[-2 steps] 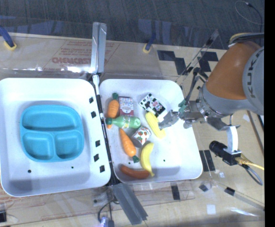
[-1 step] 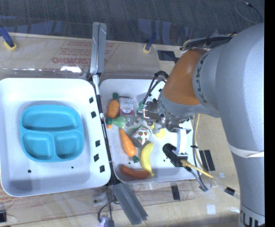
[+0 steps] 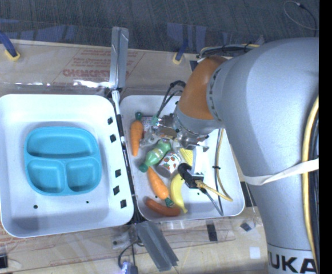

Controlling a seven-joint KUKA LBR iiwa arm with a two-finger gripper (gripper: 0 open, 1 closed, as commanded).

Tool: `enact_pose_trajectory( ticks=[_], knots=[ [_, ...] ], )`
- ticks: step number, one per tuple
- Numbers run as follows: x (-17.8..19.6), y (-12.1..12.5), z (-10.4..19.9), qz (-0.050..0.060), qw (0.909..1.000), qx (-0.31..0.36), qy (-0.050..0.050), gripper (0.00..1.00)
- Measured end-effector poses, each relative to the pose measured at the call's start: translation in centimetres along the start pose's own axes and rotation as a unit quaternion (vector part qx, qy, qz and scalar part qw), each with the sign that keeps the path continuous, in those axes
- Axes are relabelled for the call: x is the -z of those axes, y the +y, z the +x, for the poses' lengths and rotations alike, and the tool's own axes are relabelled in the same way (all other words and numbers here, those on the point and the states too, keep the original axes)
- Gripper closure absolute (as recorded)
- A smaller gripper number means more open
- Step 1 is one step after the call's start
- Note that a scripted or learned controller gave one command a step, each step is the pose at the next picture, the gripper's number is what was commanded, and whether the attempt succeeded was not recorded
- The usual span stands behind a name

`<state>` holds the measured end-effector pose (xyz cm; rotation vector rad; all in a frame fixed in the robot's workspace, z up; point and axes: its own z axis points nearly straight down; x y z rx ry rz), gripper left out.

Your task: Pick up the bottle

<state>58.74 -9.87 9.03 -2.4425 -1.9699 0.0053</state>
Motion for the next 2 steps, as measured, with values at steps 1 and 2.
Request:
enact_pose_trajectory(
  ticks=[1,2],
  knots=[
    [1.0,0.0,0.1,0.001,1.0000,0.002,0.001,1.00],
    [10.1,-1.6,6.0,-0.001,0.9989,0.047,0.000,1.00]
  ],
)
